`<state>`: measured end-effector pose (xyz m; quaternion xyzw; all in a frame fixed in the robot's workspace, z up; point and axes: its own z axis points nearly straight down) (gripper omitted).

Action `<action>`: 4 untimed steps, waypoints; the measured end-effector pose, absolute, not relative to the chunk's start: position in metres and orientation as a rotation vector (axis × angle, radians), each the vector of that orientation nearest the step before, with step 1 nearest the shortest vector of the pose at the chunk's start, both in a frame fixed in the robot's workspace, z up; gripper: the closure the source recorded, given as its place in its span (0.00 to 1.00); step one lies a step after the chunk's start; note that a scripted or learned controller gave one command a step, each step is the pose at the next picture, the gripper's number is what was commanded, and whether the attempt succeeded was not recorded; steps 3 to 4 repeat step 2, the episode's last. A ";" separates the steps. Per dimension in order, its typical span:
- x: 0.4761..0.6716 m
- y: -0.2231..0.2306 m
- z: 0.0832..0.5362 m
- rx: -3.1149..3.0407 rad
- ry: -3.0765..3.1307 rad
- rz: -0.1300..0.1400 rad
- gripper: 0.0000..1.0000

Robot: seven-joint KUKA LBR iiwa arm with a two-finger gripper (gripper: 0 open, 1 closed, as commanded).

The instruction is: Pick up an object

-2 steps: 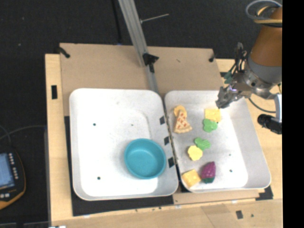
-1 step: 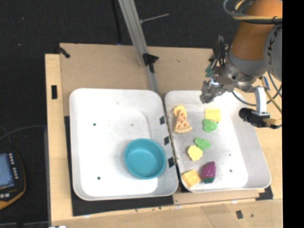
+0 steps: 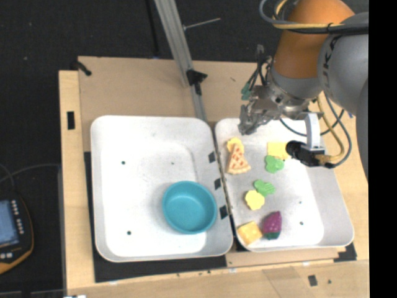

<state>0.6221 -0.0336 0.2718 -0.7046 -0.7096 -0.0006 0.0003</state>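
Toys: a pizza slice (image 3: pixel 236 157), yellow block (image 3: pixel 276 149), green pieces (image 3: pixel 273 163) (image 3: pixel 263 187), yellow piece (image 3: pixel 254 199), purple grapes (image 3: pixel 272 224) and yellow wedge (image 3: pixel 249 232) are spread in the right bin (image 3: pixel 322 219)
End effector (image 3: pixel 248 124): seen above the right bin's far left corner, just beyond the pizza slice; its opening cannot be told; nothing is seen held
Left bin (image 3: pixel 124 166): a blue bowl (image 3: pixel 189 207) is placed near its front right
Tabletop (image 3: pixel 124 85): both bins are carried side by side
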 end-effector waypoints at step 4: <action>0.640 0.076 0.264 -2.219 -2.226 -0.002 1.00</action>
